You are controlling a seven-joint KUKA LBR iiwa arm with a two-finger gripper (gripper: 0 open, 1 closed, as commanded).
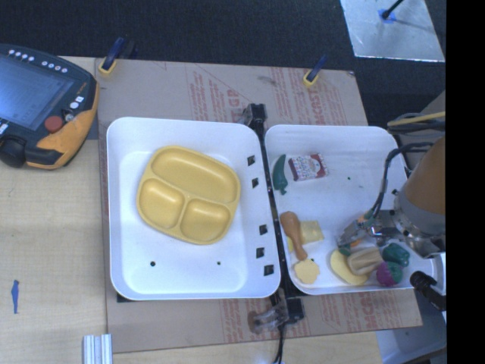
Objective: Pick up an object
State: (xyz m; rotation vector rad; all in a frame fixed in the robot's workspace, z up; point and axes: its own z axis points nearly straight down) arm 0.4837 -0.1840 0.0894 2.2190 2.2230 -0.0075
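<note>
The gripper (362,237) hangs low at about four o'clock in the right bin (341,139), over a tan bread-like piece (364,260) lying on a yellow slice (342,269); its finger spread cannot be told. Purple (386,275) and teal (395,254) toys lie at three o'clock of these. A red-labelled packet (307,167), print unreadable, sits toward eleven o'clock. The left bin (121,203) holds a yellow divided plate (188,194).

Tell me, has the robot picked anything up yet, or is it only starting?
Nothing looks lifted yet. The gripper is low in the right bin, among the toy foods near the bun-like piece and yellow slice; whether it grips anything is unclear. The grasp and lift remain. The yellow divided tray lies in the left bin.
</note>
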